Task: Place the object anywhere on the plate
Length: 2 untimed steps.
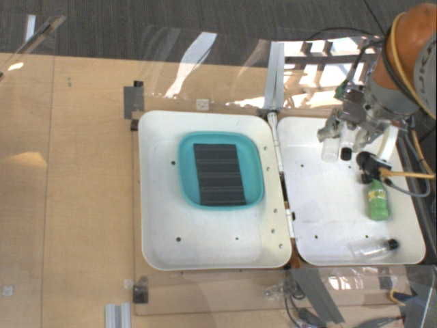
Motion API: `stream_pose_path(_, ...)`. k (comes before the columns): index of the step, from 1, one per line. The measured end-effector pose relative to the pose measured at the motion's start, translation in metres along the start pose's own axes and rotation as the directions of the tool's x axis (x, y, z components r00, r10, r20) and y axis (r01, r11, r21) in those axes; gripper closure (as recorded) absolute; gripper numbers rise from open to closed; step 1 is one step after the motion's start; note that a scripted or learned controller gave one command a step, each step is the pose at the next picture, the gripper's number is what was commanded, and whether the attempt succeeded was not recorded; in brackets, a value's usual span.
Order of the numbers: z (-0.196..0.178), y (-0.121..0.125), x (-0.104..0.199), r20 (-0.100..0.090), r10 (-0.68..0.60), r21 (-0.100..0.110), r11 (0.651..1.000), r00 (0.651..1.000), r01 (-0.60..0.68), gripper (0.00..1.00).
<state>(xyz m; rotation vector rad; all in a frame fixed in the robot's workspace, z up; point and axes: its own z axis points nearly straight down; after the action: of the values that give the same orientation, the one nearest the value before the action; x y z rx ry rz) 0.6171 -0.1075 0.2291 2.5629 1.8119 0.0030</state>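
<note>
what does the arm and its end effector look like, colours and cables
The arm is rounded grey metal with a broad orange band above the wrist. Dark cables loop around that band. The end effector is a compact grey and silver assembly with pale, whitish fingers and small black fittings.

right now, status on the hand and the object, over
Hand over right bin's back edge. Green bottle lying in that bin. Teal plate in left bin, dark ribbed pad on it.
</note>
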Motion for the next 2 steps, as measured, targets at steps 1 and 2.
stream_pose_path(1,0.000,0.000,0.000,0.000,0.000,0.000,1.000,1.000,0.000,0.00)
stream_pose_path(2,-0.110,-0.063,-0.022,-0.001,0.087,-0.004,0.996,0.996,-0.087,0.00)
